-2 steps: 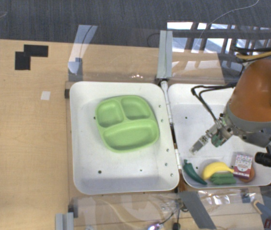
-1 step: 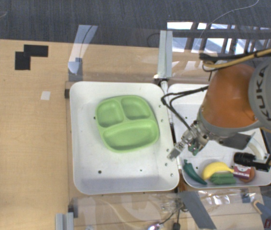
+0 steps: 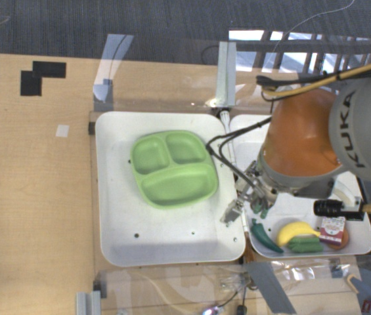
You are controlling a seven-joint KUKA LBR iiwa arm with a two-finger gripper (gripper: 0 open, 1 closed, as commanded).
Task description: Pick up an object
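We see a pale wooden bench (image 3: 34, 176) filling most of the frame, with black block markings (image 3: 41, 77) at upper left. Dark grey carpet (image 3: 139, 5) runs across the top. Clear panels catch light.

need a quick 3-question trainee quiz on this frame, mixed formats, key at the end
1. True or false: the green divided plate lies in the left bin.
2. Multiple choice: which item lies between the green chili pepper and the small red carton in the right bin? A) a spoon B) a banana C) a cup
3. Fill in: the claw sits over the ____ between the two bins.

Key: 1 true; 2 B; 3 divider (the rims where the bins meet).
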